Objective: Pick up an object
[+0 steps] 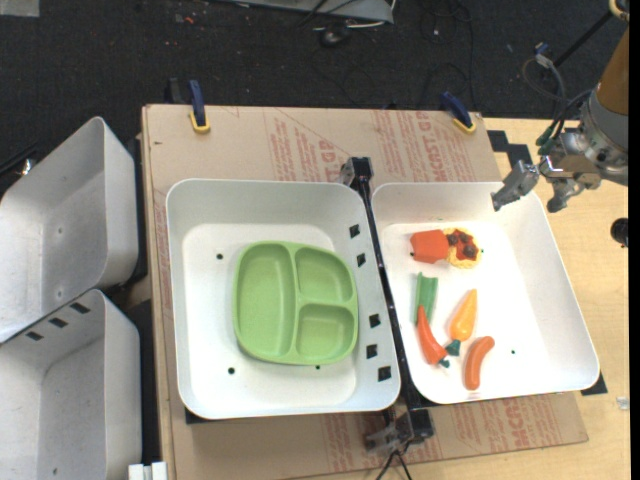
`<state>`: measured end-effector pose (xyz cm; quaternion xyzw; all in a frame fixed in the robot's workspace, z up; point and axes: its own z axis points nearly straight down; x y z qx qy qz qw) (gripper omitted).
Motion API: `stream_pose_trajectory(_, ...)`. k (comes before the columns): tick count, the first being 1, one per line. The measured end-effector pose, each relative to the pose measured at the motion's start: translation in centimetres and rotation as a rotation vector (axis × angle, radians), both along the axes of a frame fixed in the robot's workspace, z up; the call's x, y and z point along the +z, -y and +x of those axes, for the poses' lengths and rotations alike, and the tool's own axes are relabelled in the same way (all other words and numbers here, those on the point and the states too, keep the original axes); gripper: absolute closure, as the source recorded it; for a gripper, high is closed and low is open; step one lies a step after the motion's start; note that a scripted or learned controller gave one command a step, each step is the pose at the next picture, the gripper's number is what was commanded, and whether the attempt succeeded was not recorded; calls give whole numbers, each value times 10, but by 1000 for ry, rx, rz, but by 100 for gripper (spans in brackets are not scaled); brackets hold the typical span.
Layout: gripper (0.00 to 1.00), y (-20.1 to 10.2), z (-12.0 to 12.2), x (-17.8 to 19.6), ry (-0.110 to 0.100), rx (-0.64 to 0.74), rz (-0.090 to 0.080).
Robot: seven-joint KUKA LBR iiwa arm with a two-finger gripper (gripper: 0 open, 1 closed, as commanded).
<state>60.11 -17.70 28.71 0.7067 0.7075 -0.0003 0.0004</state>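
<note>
The right bin [560, 268] holds several toy foods. An orange-red block with a yellow and dark red piece [445, 246] lies near its far side. Below it are a green stick [427, 293], a red chili pepper [430, 338], an orange-yellow carrot piece [463, 315] and an orange sausage [477, 361]. My gripper [535, 183] hangs open above the bin's far right corner, well to the right of the orange-red block, with nothing between its fingers.
The left bin [200, 268] holds a green divided plate [296, 303]. A black divider with clamps [375, 298] runs between the bins. Two more white bins [60, 298] stand off the bench at the left. Blue and yellow clamps [199, 108] hold the board's far edge.
</note>
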Motion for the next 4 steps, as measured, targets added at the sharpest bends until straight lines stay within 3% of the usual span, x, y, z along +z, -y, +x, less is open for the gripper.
stream_pose_trajectory(3, 0, -4, 3, -129, -4, -2, 1)
stream_pose_trajectory(4, 100, -4, 4, -116, 2, -1, -1)
